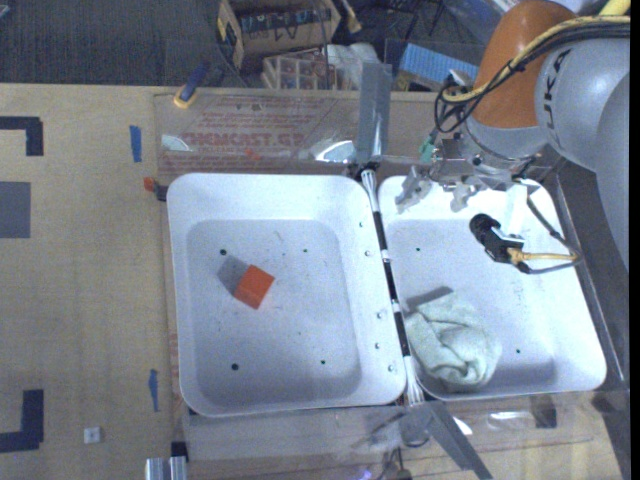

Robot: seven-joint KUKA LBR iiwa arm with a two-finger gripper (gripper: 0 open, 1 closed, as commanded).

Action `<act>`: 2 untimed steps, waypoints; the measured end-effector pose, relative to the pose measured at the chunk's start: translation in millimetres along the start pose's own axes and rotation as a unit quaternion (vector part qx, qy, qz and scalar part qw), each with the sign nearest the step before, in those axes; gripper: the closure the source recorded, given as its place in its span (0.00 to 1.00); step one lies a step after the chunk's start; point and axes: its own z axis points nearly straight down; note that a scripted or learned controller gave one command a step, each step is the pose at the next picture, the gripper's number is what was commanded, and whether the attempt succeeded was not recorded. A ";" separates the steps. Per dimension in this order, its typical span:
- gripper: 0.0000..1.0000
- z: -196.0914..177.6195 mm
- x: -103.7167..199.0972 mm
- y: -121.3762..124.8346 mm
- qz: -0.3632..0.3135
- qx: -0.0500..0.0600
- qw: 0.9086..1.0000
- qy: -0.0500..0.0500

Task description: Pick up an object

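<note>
Crumpled white cloth (452, 340) lies at the near edge of the right bin (560, 308).
Over that bin's far rim the claw (433, 190) hangs spread, holding nothing; an orange block (255, 287) sits in the left bin (200, 218).

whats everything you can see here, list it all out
bins: 2, white, side by side on the bench
block: 1, orange, left bin, beside a small grey piece
grey piece: 1, grey, left bin, touching the block's upper left
cloth: 1, off-white, crumpled, right bin near its front edge
cardboard box: 1, brown, on the floor beyond the bench
blue tape: a few strips, blue, on the bench left of the bins
arm: 1, grey with an orange band, from the right
pincer: 1, metal, above the right bin's far edge
</note>
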 end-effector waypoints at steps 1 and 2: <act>0.00 0.6 48.3 -78.3 -0.031 0.000 1.000 0.000; 0.00 1.1 52.1 -140.6 -0.025 0.000 1.000 0.000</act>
